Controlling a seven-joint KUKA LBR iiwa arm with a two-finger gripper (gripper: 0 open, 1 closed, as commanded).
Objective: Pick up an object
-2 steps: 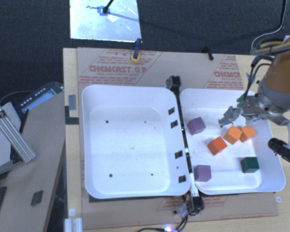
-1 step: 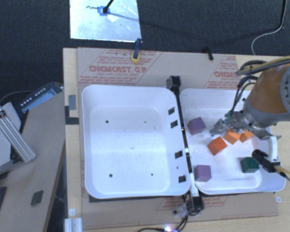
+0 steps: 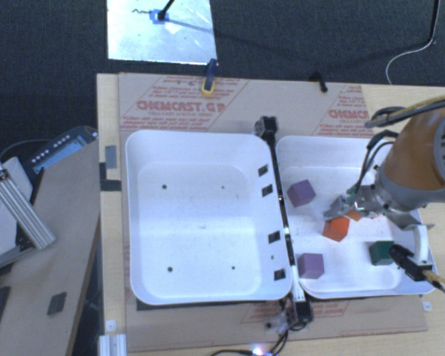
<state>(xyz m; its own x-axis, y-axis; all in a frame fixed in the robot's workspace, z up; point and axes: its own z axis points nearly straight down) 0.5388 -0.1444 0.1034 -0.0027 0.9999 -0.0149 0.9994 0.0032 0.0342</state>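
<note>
In the right bin point(image 3: 322, 150) lie a purple block point(image 3: 301, 193) near its left side, an orange block point(image 3: 336, 229) in the middle, a second purple block point(image 3: 310, 265) at the front left and a dark green block point(image 3: 382, 253) at the front right. My gripper point(image 3: 344, 209) hangs low over the bin, its tips just above and touching the top edge of the orange block. The arm's orange-banded wrist point(image 3: 423, 158) covers the bin's right part.
The left bin point(image 3: 144, 199) sits beside the right one, split from it by a black-clipped divider point(image 3: 276, 199). A cardboard sheet point(image 3: 208, 102) lies under both bins. A shiny metal plate point(image 3: 159, 21) rests beyond the bench.
</note>
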